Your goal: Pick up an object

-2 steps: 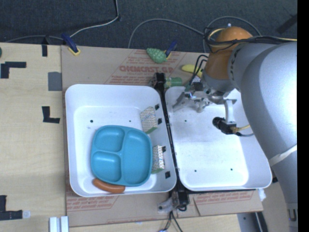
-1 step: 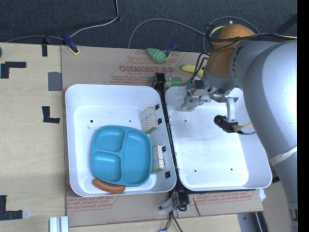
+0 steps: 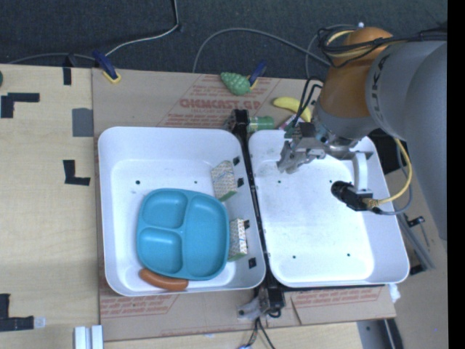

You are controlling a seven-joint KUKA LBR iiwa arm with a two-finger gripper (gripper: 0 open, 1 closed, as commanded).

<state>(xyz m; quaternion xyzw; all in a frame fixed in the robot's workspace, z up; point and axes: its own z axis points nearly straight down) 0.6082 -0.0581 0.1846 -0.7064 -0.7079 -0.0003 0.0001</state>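
Observation:
My gripper (image 3: 288, 163) hangs over the back left part of the right bin (image 3: 378, 267), near the divider between the bins. Nothing shows between its fingertips. In the left bin (image 3: 116, 151) lies a blue sectioned plate (image 3: 182, 233). An orange sausage (image 3: 163, 280) rests at the plate's front edge. A small greenish packet (image 3: 224, 178) leans near the divider behind the plate, and another small patterned piece (image 3: 238, 238) lies at the plate's right side.
Behind the bins on the cardboard lie a green object (image 3: 236, 82) and a yellow banana-like object (image 3: 289, 105). A black cable fitting (image 3: 351, 194) hangs from the arm over the right bin. Cables run along the back of the bench.

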